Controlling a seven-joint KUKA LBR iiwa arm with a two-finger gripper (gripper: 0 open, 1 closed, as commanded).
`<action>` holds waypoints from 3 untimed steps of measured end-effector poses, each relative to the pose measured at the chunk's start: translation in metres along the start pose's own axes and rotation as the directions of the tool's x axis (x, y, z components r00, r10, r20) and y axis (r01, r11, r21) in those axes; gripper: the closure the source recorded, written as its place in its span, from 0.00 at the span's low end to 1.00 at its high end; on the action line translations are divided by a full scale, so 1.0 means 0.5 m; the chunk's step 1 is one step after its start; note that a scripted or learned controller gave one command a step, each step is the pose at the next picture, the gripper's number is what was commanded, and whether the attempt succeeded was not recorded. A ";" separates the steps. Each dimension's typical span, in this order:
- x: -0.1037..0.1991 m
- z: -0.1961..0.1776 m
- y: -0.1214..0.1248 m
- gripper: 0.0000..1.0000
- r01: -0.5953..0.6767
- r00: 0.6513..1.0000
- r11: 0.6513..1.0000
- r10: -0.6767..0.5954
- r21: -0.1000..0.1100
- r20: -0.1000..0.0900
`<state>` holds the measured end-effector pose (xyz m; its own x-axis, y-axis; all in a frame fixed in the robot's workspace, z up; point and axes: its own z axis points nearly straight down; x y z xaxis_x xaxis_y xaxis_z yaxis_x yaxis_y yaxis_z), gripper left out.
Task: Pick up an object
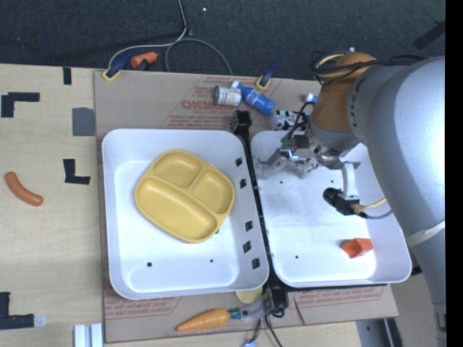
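Note:
A small orange block (357, 247) lies in the right bin (311, 266), near its front right corner. A yellow divided plate (186, 194) rests in the middle of the left bin (123, 266). My gripper (291, 159) is low over the far left part of the right bin, well apart from the orange block and close to the wall between the bins. The grey arm with its orange band (340, 100) comes in from the right and covers the bin's far right corner.
A carrot (205, 319) lies on the cardboard in front of the bins. A blue and white bottle (246, 96) lies behind them. A reddish sausage (23, 189) sits on the bench at far left. A black cable plug (341, 199) hangs beside the gripper.

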<state>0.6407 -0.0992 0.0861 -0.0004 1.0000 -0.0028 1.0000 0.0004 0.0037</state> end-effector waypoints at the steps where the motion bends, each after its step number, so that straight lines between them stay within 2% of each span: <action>1: -0.002 0.002 0.058 0.00 0.003 1.000 1.000 -0.003 0.002 -0.002; 2: -0.002 -0.019 0.057 1.00 0.004 1.000 1.000 -0.004 0.000 0.001; 3: -0.002 -0.018 0.057 0.00 0.004 1.000 1.000 -0.004 0.002 0.002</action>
<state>0.6690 -0.1003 0.0952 -0.0039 1.0000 -0.0044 1.0000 0.0039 0.0018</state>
